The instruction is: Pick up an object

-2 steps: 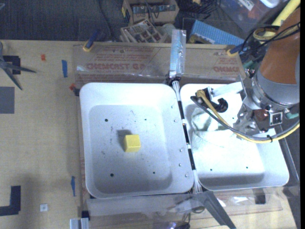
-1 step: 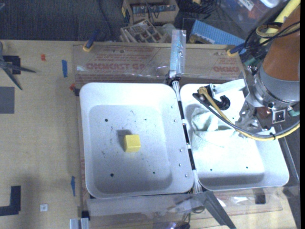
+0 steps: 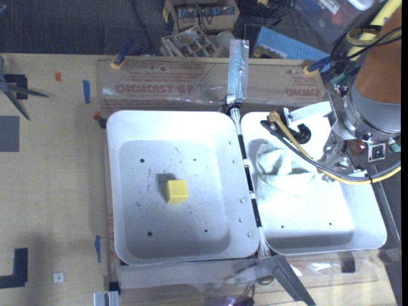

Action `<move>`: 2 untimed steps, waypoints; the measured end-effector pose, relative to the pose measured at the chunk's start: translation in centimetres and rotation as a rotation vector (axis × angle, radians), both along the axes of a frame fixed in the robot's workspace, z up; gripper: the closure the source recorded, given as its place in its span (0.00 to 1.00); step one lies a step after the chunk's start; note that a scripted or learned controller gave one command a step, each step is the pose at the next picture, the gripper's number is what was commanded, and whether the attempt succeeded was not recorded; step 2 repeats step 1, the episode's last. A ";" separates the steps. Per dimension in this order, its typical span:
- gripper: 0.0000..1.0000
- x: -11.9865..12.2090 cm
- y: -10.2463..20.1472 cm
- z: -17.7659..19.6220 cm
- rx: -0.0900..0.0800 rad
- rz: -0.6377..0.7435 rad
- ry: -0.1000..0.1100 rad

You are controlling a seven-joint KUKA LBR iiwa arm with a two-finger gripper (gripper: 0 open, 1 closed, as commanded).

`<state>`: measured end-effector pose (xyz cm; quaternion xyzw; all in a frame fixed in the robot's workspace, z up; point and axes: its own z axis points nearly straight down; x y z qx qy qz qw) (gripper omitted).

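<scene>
Care over the approach is what we think this step needs most. We see one clear candidate for picking: a small yellow block (image 3: pixel 176 190) lying on the floor of the left bin (image 3: pixel 127 132), near its middle and well apart from every wall. Nothing touches it, so we judge a straight descent from above to be the cleanest way in, with the jaws turned to close across two flat faces of the block rather than across its corners. We would lower until the tips nearly reach the bin floor, close firmly, and lift only once the block is plainly caught.

In the right bin (image 3: pixel 331 238) we make out a pale, crumpled thing, perhaps cloth or plastic film (image 3: pixel 271 162), lying near the dividing wall. It looks soft and hard to judge, so we count it a poorer choice than the block.

As for the arm (image 3: pixel 376 101), it reaches in from the right and sits over the far right part of the right bin, its grey body and orange band high in the view. Yellow and black cables (image 3: pixel 299 146) trail from the wrist out over that bin. The lower end of the arm points down toward the bin's right side, well apart from the block. We cannot tell whether the jaws are released or clenched, since the wrist hardware and cables hide them. To reach the block we judge the arm must cross the divider between the bins and travel left above the worktop (image 3: pixel 51 190)
</scene>
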<state>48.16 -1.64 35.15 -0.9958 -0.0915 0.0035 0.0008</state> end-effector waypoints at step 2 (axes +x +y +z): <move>1.00 0.0 -0.1 0.9 0.000 -0.003 0.001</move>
